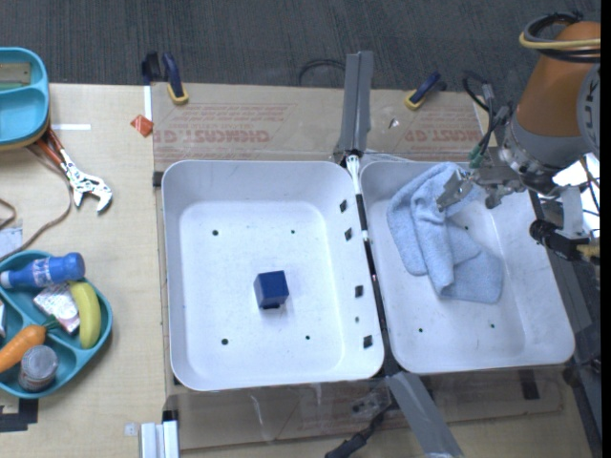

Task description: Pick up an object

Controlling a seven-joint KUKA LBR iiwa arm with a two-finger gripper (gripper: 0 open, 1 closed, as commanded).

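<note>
Fingers of the gripper [456,191] sit low over the right bin [535,337], at the upper edge of a crumpled light blue cloth [442,235], and appear to touch or pinch a raised fold there; whether they are closed on the fabric or merely resting against it cannot be told from this slanted view, as the fingertips are small and partly lost against the cloth. Behind them the grey wrist and the orange band of the arm [558,89] enter from the right, with cables looping around the wrist. The cloth lies in the upper left part of the right bin, bunched near the gripper and spreading down toward the bin's middle. A small dark blue block [272,288] sits alone near the centre of the left bin [191,218], well apart from the gripper, with the bins' shared wall between them. On the bench left of the bins, a blue divided tray [103,324] holds a banana [88,313], a carrot [19,346], a blue-capped bottle [40,271] and a small can [36,367]. Above it lie a wrench [81,184] and another blue tray [24,93] at the frame's edge. Two clamps [172,76] grip the cardboard backing behind the bins.
</note>
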